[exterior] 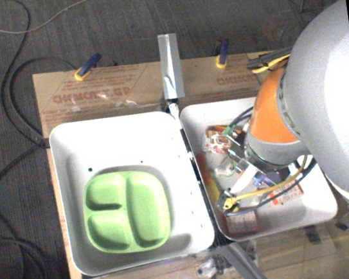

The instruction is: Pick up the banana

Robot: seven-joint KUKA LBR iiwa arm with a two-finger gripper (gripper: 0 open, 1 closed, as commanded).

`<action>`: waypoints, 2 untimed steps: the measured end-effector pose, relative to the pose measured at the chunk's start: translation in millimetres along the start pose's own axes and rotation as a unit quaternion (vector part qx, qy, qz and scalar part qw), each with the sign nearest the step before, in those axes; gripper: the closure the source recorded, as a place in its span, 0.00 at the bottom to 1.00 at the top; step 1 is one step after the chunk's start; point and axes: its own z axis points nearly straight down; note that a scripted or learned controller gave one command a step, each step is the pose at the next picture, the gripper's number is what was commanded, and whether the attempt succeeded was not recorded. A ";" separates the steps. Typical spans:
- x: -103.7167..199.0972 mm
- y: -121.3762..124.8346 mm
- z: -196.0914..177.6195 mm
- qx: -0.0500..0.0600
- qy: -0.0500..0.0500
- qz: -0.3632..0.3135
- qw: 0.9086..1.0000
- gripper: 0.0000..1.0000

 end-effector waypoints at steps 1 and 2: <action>34.4 -48.7 0.1 0.000 -0.001 -0.082 0.997 0.00; 32.0 -43.3 -22.3 -0.002 0.000 -0.204 0.979 0.00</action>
